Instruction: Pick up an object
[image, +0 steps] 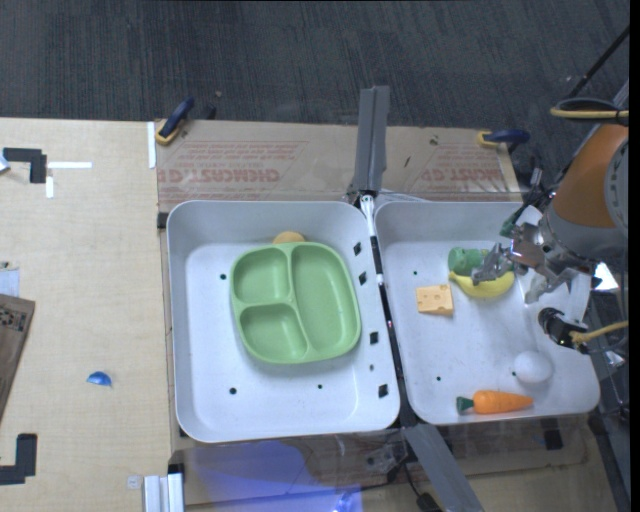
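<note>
My gripper (492, 268) is down in the right bin (470, 350), right over a yellow banana (484, 287) that lies next to a green toy (462, 260). Its fingers sit on or just above the banana, and I cannot make out how they stand. A cheese wedge (435, 300) lies left of the banana. A white ball (532, 367) and an orange carrot (497, 402) rest near the bin's front right corner.
The left bin (200, 380) holds a green divided plate (296, 302) with a small yellow object (289, 238) peeking out behind it. The grey arm with its orange band (590, 190) comes in over the right bin's right wall. A divider (372, 140) stands between the bins.
</note>
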